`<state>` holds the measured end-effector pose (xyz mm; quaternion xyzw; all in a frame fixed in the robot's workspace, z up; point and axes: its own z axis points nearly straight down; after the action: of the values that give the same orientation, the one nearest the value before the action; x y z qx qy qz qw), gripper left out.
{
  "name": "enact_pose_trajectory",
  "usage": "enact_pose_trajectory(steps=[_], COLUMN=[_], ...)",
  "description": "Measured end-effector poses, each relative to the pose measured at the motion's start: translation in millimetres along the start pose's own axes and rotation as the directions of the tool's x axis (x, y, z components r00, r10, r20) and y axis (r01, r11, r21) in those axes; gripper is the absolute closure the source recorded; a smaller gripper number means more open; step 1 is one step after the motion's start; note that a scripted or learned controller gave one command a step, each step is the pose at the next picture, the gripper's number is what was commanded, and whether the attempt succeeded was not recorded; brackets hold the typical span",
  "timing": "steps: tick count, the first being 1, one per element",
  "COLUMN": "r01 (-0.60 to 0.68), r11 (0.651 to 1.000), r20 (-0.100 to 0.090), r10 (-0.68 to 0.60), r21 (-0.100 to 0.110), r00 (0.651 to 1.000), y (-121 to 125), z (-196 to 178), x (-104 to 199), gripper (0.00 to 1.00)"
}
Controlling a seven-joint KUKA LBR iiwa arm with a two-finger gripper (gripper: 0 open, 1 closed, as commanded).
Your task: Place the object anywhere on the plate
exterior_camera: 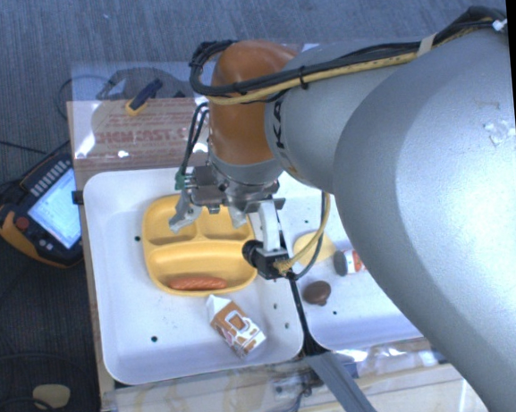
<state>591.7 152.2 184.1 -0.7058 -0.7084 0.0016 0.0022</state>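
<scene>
two shallow white bins sit side by side across the middle of the frame, the left bin (127, 347) in full view and the right bin (358, 326) largely hidden under the grey arm (416, 160) that fills the right side. a yellow divided plate (169, 262) lies in the upper centre of the left bin, with two small compartments at the top and one long compartment below. an orange-red sausage-shaped object (196, 282) lies in that long lower compartment. the gripper (209, 216) hangs over the plate's upper compartments, just below the arm's orange band (243, 81); its two grey fingers (183, 214) stand apart with nothing visible between them. a small brown and white carton (236, 326) lies tilted on the bin floor just below the plate's lower right corner. in the right bin, a brown rounded item (317, 291) rests near the dividing edge, and a small orange and white item (347, 261) lies beside it at the arm's edge. a handheld control pendant (39, 215) sits on the floor at the left.
</scene>
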Motion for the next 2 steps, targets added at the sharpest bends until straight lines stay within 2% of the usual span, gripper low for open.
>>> enact_pose_trajectory(steps=[2], r01=[0.0], r11=[1.0], r20=[0.0], r10=[0.0], r21=[0.0], r00=[1.0], y=[0.0], z=[0.0], x=[0.0], gripper=[0.0])
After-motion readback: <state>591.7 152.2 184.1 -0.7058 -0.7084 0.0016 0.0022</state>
